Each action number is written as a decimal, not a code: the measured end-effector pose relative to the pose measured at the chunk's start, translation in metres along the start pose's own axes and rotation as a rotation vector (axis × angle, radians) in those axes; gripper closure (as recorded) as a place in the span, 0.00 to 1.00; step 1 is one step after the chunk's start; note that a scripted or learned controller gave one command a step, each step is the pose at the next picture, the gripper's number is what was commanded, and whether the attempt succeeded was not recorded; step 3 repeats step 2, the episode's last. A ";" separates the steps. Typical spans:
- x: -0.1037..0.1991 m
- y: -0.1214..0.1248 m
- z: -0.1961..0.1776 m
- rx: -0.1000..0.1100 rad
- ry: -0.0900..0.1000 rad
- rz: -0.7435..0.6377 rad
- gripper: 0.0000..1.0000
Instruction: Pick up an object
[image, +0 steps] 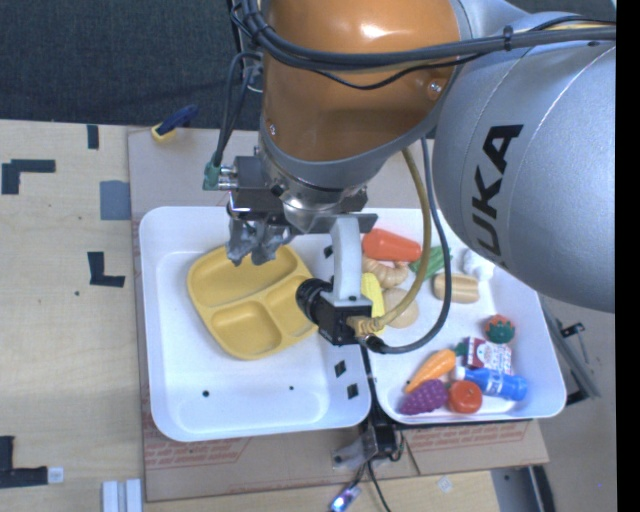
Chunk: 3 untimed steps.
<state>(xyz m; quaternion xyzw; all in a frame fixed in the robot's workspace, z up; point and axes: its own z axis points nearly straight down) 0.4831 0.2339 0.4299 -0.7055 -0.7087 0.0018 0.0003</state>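
A: In the left bin (170, 395), my gripper (256, 245) sits low over the yellow divided plate (250, 300), at the plate's 12 o'clock rim. Fingers look drawn close together, tips right at the rim; I see nothing between them, so no hold.

B: Why there?

A: My guess: the raised rim is the only edge to pinch on a flat plate.

B: What's around?

A: Right bin (535, 330) at 3 o'clock holds the toy food: carrot (432, 368), grapes (424, 398), tomato (465, 397), bread roll (455, 288). A black cable (420, 320) loops over the divider. The arm's bulk hides the bins' far edge.
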 end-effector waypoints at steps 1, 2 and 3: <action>-0.002 0.092 0.099 0.002 -0.002 0.006 1.00; 0.000 -0.004 0.132 0.008 -0.001 0.000 1.00; 0.000 -0.004 0.132 0.008 -0.001 0.000 1.00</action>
